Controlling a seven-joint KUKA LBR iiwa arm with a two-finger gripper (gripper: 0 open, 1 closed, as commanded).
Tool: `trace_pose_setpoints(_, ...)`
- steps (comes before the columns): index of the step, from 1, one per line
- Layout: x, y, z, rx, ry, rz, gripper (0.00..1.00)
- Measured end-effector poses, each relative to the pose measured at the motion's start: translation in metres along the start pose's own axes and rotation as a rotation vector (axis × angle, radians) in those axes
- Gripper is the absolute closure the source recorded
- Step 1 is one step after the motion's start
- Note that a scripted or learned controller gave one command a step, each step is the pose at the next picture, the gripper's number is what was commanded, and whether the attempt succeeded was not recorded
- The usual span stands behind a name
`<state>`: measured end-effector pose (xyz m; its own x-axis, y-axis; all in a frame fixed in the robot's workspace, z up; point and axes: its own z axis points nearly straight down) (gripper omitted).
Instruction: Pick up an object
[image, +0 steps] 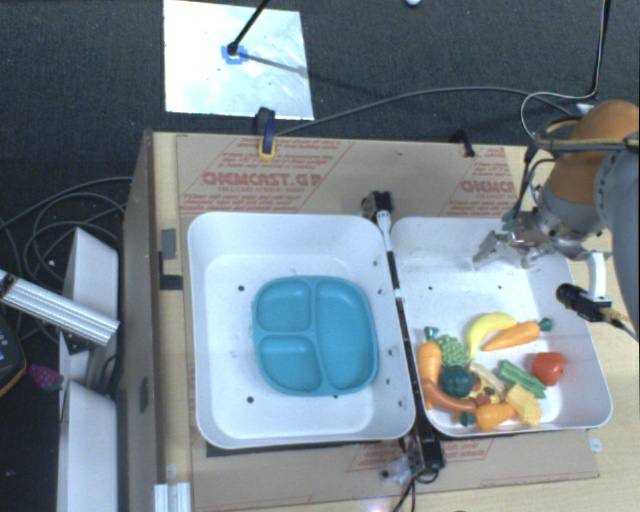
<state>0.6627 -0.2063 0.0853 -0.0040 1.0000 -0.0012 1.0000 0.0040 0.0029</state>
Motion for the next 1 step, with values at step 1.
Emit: trace_pose_setpoints(1, 0.0317, -0.0779, 0.0006, 0.002, 0.001, 0.002, 0.0)
